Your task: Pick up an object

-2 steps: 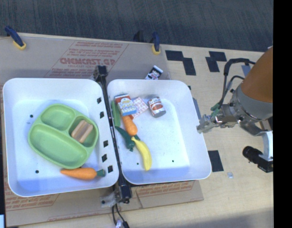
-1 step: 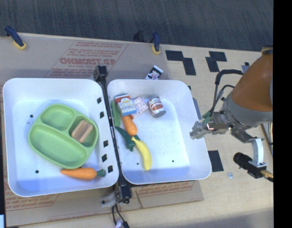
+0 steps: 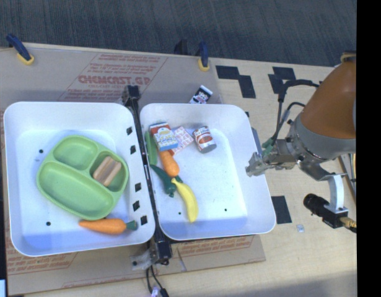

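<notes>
A view from above shows two shallow white plastic bins side by side on a cardboard-covered tabletop (image 3: 116,73). The left bin (image 3: 23,228) holds a green divided plastic plate (image 3: 72,178) with a tan toy bread roll (image 3: 107,169) in one compartment, and an orange toy carrot (image 3: 105,226) lying just below the plate.

The right bin (image 3: 240,184) holds a cluster near its left wall: a small red and blue carton (image 3: 163,135), a small red-labelled can (image 3: 204,138) lying on its side, a second orange toy carrot (image 3: 170,164), a dark green toy vegetable (image 3: 163,180) and a yellow toy banana (image 3: 187,200).

The grey arm with its orange band (image 3: 332,104) reaches in from the right. Its gripper (image 3: 257,164) sits over the right bin's right rim, well apart from every object; whether it is apart or together cannot be told, and nothing appears in it.

The pick looks barely begun: this seems the approach stage. The next move likely calls for travelling left over the bin, choosing a target such as the banana or can, which lie a little apart from their neighbours, then descending onto it.
</notes>
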`<state>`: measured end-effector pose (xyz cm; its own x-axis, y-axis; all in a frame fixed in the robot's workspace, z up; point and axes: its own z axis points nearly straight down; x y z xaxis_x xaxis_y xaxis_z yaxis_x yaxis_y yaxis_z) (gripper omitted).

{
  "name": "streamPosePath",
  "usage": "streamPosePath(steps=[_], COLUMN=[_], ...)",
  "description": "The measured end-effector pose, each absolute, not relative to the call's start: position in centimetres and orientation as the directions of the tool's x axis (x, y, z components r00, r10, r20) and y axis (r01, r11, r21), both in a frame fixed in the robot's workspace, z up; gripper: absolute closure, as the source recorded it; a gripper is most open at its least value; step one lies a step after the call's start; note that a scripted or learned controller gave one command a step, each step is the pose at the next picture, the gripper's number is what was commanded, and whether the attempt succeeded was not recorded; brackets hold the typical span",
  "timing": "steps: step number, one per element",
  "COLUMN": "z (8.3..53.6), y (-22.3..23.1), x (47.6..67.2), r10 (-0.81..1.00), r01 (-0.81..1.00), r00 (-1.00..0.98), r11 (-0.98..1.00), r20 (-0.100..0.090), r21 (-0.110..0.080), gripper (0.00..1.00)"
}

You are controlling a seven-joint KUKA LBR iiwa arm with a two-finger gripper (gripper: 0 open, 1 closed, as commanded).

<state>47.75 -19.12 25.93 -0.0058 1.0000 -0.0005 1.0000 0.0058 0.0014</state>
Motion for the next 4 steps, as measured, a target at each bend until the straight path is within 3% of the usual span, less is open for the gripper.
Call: streamPosePath(steps=[1, 2, 3, 4], z=[24.3, 26.6, 22.0, 22.5], y=[-18.7, -21.1, -21.1, -21.1], x=[47.7, 47.7, 52.3, 48.2], r10=[1.0, 1.0, 1.0, 1.0], r01=[1.0, 1.0, 1.0, 1.0], r00=[-0.007, -0.004, -0.008, -0.008], r11=[0.007, 0.004, 0.008, 0.008], r20=[-0.001, 0.0, -0.002, -0.001], r21=[-0.002, 0.0, -0.002, -0.003], gripper=[1.0, 1.0, 1.0, 1.0])
